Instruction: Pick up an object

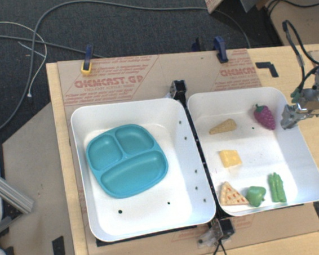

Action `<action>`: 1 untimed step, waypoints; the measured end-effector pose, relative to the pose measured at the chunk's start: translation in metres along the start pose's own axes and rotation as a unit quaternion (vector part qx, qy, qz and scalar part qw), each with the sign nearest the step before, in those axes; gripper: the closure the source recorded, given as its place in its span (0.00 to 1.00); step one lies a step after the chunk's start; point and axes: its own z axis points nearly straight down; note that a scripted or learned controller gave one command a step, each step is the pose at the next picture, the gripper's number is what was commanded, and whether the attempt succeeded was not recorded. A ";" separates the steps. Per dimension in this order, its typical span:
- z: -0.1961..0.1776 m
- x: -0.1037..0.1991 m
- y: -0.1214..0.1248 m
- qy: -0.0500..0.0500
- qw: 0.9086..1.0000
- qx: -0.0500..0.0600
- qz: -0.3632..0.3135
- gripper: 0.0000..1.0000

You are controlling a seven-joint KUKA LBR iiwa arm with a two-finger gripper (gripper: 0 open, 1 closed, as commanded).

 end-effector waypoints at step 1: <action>-0.064 0.000 -0.002 0.000 1.000 0.000 0.000 1.00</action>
